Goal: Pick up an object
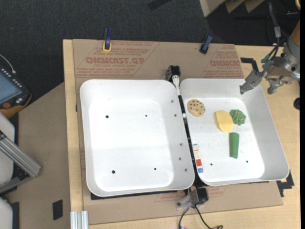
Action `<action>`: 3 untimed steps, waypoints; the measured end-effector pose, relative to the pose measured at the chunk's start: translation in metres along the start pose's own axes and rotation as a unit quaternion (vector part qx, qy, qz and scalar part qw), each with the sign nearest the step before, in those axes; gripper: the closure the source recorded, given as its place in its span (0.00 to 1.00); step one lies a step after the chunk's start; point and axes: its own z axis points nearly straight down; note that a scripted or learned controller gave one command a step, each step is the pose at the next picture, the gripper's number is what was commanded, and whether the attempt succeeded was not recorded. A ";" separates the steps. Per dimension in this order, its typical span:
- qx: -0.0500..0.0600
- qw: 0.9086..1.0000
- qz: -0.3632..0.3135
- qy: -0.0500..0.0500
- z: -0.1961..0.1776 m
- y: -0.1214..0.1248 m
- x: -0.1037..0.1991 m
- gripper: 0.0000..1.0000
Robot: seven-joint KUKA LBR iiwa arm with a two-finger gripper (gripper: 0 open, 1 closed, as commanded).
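Hovering at the far right corner of the right bin (pixel 271 142), the claw (pixel 261 82) sat beside the rim with nothing between its fingers; one grey finger (pixel 249 86) slanted down toward the bin, but we could not tell whether the claw was spread or pressed together. Below and left of it, four loose things lay in that bin: one round speckled cookie (pixel 196 108), one yellow block (pixel 224 120), one green bumpy lump (pixel 237 117) touching the block's right side, and one green stick (pixel 234 145) just below them. A small card with red and blue marks (pixel 197 157) lay by the bin's left wall; its print was too small for us to read. We counted two white bins, the left bin (pixel 90 142) bearing four dark dots. Under both lay a brown board (pixel 138 56) printed in red with what we read as "CHEMCAST GP", repeated, and two blue clamps (pixel 107 39) held its far edge to the bench (pixel 52 123).
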 end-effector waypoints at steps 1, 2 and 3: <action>0.005 1.000 0.002 0.001 0.112 -0.035 -0.039 0.00; 0.005 1.000 0.002 0.003 0.190 -0.114 -0.027 0.00; -0.002 1.000 -0.004 0.000 0.186 -0.041 0.032 0.00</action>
